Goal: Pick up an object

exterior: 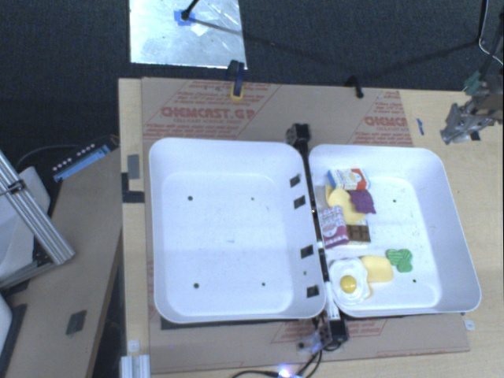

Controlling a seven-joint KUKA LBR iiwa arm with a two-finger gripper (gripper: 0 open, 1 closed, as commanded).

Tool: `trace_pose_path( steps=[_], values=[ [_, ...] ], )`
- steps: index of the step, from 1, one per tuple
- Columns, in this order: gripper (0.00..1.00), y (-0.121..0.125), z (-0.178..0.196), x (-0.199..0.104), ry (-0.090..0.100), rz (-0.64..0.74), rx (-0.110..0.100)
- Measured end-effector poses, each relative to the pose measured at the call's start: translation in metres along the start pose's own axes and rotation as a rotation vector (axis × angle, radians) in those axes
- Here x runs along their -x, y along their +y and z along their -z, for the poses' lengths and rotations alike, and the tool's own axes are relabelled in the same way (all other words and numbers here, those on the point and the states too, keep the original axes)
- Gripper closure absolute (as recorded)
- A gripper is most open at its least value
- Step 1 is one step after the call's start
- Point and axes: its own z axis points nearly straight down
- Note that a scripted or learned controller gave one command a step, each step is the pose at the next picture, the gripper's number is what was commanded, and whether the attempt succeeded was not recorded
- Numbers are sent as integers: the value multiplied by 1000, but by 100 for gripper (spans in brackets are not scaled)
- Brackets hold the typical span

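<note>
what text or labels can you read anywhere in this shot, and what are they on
"CHEMCAST GP" in red, on the brown board behind the left bin.
The same red print on the board behind the right bin and along the board's front edge is too blurred to read.
The small red and white packet in the right bin bears print too small to read.
</note>
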Motion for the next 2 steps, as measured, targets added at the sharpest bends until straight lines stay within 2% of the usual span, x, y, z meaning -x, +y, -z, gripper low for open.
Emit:
trace_pose_path(
  steps=[1, 2],
  values=[
    [100, 41, 42, 63, -2, -7, -6],
    [100, 88, 78, 60, 0, -1, -7]
  ],
)
